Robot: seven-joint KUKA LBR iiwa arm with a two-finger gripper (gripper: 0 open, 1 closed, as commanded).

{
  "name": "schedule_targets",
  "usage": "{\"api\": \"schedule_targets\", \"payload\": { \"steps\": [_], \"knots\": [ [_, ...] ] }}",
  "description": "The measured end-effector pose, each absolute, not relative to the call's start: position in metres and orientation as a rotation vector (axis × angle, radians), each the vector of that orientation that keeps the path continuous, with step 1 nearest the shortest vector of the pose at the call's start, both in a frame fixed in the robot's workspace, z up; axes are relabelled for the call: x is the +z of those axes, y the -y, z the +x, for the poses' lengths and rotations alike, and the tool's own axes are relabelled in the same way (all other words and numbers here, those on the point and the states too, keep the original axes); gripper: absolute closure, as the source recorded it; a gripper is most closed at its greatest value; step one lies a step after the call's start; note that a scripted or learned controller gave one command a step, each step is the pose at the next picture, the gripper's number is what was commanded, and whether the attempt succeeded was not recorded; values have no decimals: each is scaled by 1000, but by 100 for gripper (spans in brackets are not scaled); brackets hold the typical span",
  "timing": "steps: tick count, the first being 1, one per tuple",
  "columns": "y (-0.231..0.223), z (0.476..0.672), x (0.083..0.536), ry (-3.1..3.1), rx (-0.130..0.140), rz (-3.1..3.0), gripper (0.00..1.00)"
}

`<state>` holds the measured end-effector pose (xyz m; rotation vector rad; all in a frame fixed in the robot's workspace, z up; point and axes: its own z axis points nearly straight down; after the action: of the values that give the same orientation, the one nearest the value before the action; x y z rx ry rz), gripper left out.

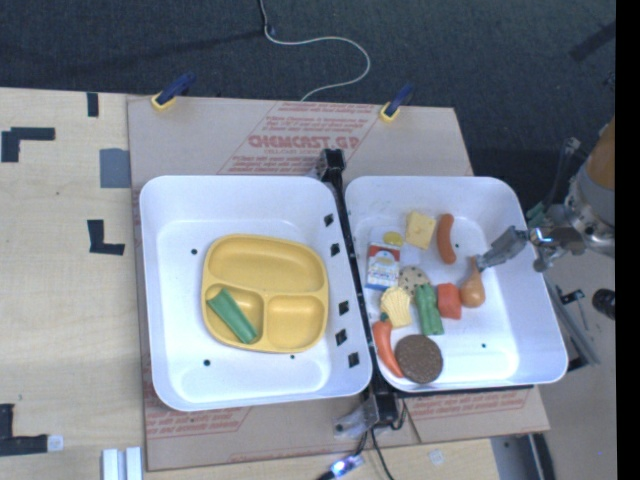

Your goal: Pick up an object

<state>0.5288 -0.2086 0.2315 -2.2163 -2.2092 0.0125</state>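
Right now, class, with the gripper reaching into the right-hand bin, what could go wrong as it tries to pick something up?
1. The toy foods are crowded: the orange piece touches the red one, so the gripper might nudge or catch both.
2. The gripper sits near the right bin's far side, so a pushed item could slide away across the smooth white floor.

Tray (266, 255) in left bin (170, 268) (toys (420, 298) right)

Yellow tray (300, 268), green pickle (233, 314)
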Motion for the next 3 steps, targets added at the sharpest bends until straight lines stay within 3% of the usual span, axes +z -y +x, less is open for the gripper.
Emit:
{"api": "schedule_targets", "payload": {
  "steps": [1, 3],
  "knots": [
    [208, 531, 239, 2221, 2, -2220, 0],
    [203, 535, 151, 2220, 5, -2216, 0]
  ]
}}
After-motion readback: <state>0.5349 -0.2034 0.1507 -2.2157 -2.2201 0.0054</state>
